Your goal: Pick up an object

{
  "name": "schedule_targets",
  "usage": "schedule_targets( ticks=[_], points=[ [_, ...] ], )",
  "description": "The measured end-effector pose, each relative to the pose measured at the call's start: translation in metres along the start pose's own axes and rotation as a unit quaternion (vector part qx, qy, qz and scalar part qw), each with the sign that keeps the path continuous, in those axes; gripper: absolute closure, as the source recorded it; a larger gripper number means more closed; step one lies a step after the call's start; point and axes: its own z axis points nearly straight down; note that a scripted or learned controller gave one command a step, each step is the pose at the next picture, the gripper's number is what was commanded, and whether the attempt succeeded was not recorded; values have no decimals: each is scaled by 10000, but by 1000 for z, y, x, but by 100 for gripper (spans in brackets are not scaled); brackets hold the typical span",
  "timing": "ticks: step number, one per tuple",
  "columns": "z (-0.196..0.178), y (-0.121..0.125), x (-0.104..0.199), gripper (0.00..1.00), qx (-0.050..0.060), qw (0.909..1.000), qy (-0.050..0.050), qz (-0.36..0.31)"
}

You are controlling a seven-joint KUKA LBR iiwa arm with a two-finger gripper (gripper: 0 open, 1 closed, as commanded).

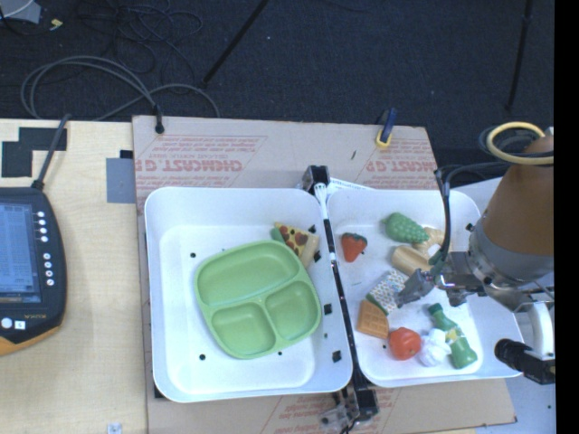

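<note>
The gripper (423, 285) is seen low in the right bin (463, 208), crowded by toys: one strawberry (353, 245), one pickle (406, 229), one waffle (372, 318), one tomato (404, 343), one green bottle (452, 334). Its opening cannot be told. One ridged green tray (258, 298) and one pizza slice (296, 239) are seen in the left bin (172, 242).

a green divided plate (260, 305) is lying in the left white bin (172, 242); a black handheld pendant (27, 265) is sitting far left.

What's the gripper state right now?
Gripper: over the right bin, near the checkered item; open or shut cannot be told.
</note>
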Motion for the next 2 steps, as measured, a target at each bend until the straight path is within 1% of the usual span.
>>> schedule_targets(
  ticks=[1, 2],
  points=[
    [-8, 0, -1, 100, 27, 10000, 7, 7],
    [-45, 3, 53, 100, -28, 10000, 2, -31]
  ],
)
